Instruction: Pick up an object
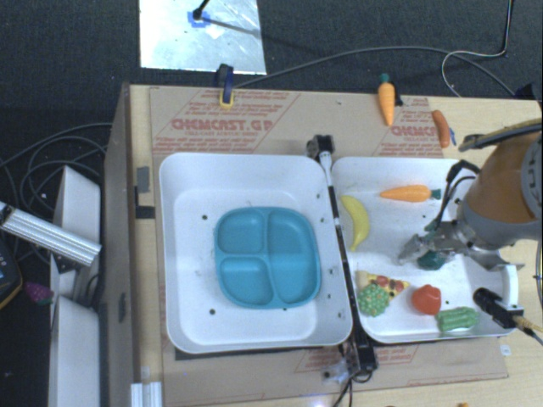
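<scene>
On a cardboard-covered bench (254, 117) bearing two white bins, the gripper (427, 253) hangs low in the right bin (399, 333), fingers spread over a small teal object (433, 261), apparently positioned to grasp it, nothing yet held, among toy foods.

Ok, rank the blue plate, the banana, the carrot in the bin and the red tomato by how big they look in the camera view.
1. Blue plate, by far the largest.
2. Banana and carrot: similar length, too close to rank.
3. Red tomato, the smallest.
</scene>
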You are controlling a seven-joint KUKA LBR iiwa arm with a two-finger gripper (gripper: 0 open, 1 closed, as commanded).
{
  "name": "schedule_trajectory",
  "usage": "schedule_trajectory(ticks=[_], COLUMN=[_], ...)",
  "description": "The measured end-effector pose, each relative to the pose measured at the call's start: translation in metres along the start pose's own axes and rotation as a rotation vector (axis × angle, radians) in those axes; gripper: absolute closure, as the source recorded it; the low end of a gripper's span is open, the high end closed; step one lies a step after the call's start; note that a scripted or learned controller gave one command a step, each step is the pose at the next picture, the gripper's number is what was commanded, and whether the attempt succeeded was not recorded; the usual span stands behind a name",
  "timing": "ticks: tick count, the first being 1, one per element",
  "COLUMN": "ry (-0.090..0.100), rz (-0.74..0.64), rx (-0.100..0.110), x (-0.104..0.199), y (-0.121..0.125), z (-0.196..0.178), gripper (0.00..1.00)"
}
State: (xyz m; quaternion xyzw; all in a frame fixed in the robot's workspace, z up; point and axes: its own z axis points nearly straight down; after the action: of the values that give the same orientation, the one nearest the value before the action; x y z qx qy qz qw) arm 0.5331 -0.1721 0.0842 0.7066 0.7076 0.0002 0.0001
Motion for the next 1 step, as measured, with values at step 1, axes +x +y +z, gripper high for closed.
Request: schedule_trajectory(ticks=[1], ry=[-0.001], rz=[-0.002], rx=[-0.003], x=[-0.0004], y=[0.0009], z=[-0.0107], gripper=[1.0])
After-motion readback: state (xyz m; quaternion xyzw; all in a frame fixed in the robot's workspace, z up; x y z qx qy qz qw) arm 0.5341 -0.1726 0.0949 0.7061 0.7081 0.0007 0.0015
